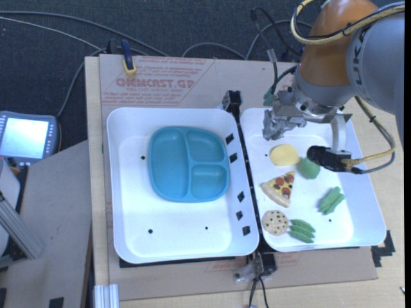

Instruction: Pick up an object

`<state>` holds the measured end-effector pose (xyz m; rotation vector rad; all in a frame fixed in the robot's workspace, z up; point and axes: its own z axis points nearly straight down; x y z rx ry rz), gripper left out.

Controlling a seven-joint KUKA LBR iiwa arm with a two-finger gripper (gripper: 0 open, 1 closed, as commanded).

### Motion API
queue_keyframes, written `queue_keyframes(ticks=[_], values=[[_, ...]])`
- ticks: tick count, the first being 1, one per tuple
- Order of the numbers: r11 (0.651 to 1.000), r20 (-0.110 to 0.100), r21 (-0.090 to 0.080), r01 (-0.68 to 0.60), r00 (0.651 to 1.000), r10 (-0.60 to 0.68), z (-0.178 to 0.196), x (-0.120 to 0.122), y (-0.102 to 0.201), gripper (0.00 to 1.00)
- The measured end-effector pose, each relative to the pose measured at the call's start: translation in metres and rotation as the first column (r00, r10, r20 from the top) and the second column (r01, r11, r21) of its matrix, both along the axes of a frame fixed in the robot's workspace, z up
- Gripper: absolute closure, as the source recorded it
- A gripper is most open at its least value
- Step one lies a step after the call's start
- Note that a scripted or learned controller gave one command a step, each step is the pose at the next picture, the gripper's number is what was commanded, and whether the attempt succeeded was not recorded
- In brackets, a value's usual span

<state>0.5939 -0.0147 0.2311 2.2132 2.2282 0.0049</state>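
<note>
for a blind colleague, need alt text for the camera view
A grey and orange robot arm hangs its gripper above the right bin, just over a yellow piece among toy foods including a pizza slice and cookie. The left bin holds a blue divided plate.

In the right bin [366,233] lie six small toy foods. A pale yellow oval piece [284,154] sits toward the back, with a round green piece [309,168] just beside it. A pizza slice [279,189] lies flat in the middle, a cookie [275,222] near the front, green pods [302,230] beside the cookie, and another green pod piece [331,199] further right.
</note>
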Motion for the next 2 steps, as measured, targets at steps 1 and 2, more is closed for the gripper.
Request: queue_keyframes(ticks=[1,2], values=[[1.0,0.0,0.0,0.001,1.0,-0.001,0.007,0.023,0.045,1.0],[1.0,0.0,0.0,0.001,1.0,-0.001,0.006,0.045,0.092,1.0]])
